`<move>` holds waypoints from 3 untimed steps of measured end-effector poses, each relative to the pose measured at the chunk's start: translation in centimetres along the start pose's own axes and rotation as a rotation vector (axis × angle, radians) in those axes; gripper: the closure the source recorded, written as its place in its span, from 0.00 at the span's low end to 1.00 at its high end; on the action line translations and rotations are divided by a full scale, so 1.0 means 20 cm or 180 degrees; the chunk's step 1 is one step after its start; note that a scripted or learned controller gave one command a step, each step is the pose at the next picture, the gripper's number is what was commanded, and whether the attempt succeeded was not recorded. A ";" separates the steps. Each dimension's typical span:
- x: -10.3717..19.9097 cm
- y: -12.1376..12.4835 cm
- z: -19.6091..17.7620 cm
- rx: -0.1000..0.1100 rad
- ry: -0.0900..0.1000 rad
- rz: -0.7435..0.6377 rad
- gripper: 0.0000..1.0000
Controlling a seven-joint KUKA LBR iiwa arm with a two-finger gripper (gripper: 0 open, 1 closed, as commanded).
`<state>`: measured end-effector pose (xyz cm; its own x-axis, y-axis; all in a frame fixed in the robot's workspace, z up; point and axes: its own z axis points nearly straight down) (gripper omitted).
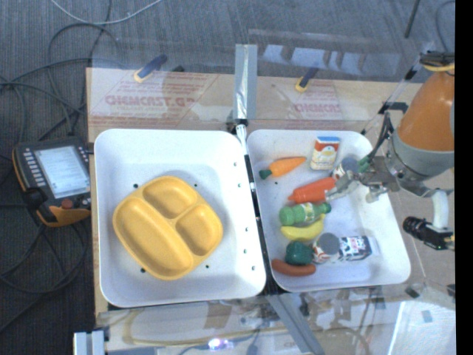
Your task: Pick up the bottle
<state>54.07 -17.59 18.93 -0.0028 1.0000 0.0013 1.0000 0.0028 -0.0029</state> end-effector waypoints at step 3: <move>0.38 0.16 0.45 -0.0049 -0.0010 0.0358 1.00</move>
<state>57.19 -9.87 10.03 0.1093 0.9940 -0.0013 0.9939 -0.1093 0.0124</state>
